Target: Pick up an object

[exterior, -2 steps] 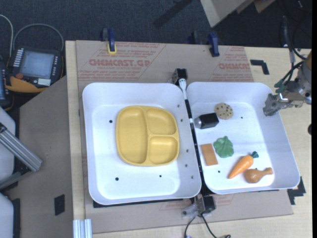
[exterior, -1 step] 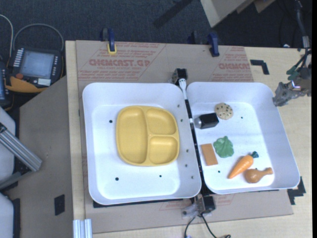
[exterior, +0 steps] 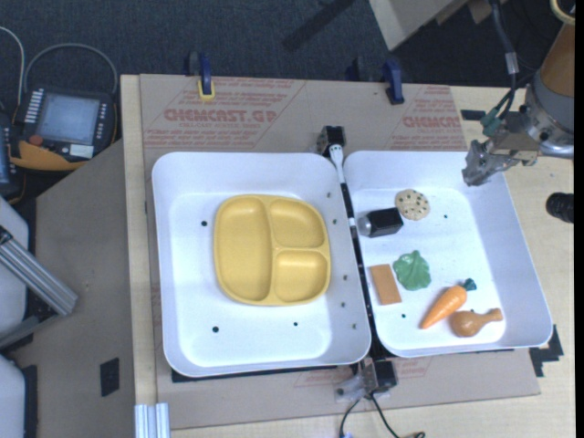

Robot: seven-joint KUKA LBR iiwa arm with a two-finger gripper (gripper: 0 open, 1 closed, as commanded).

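A glossy yellow tray (exterior: 271, 247) with three compartments lies in the left bin (exterior: 178, 272). The right bin (exterior: 511, 245) holds a speckled cookie (exterior: 411, 204), carrot (exterior: 443, 305) and black block (exterior: 381, 222). The pincer (exterior: 478, 173) hangs at its far corner.

We find a divided tray (exterior: 271, 248) in the left bin (exterior: 182, 318); the right bin (exterior: 511, 235) holds a cookie (exterior: 412, 204), carrot (exterior: 443, 306) and drumstick (exterior: 474, 321).

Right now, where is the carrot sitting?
In the camera view the carrot lies in the right bin, near its front edge, just above the chicken drumstick and to the right of the green broccoli piece.
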